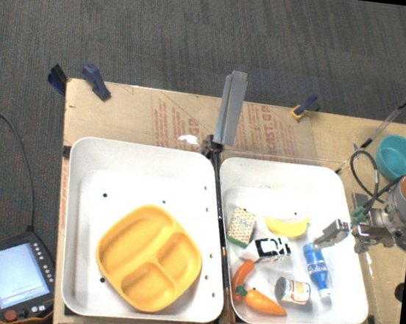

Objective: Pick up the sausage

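Counting: two bins, one sausage [242, 275] lower centre, left-below gripper [332, 233], well apart; fingers spread, nothing between them.

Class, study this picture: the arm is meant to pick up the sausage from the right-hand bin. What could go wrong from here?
1. The sausage lies against the bin's left wall, touching the carrot, so a claw finger may hit the wall or grab the carrot.
2. The claw hovers over the far side, above the blue bottle; crossing low could knock the bottle, can or banana.
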Controlling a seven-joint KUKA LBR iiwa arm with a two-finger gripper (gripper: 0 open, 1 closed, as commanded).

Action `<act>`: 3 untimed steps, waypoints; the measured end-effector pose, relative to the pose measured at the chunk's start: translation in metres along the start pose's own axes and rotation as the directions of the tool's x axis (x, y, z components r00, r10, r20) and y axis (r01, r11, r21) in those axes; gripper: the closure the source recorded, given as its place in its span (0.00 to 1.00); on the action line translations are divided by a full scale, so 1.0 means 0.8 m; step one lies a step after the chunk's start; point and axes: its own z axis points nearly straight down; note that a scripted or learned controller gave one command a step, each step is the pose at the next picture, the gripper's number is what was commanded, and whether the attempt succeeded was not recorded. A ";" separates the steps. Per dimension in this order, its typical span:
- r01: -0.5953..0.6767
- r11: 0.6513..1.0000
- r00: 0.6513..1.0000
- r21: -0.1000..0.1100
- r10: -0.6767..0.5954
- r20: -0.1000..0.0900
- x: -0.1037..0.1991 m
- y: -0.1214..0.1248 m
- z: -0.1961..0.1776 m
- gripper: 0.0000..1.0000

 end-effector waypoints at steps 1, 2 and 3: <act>-0.016 1.000 1.000 -0.003 0.016 0.001 -0.014 0.181 0.143 0.00; 0.145 0.989 0.989 -0.004 -0.145 0.001 -0.033 0.198 0.211 0.00; -0.100 0.995 0.995 -0.007 0.100 -0.007 -0.051 0.191 0.209 0.00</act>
